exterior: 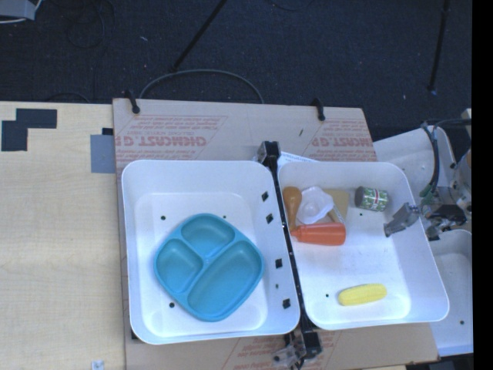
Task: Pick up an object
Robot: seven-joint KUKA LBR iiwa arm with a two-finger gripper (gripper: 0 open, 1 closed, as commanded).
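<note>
Gripper (402, 220) at right white bin's rim (420, 230), nothing visibly held; open/closed state unclear, probably pre-grasp. Small green-labelled can (373, 199) nearest; pick pending.

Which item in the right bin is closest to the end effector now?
The small green-labelled can, by the end effector; the yellow corn cob and orange carrot lie farther.

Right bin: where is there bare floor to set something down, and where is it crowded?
Bare floor lies between the carrot and the yellow corn, and below the can. The crowded part is the top left, around the crumpled white wrapper.
</note>
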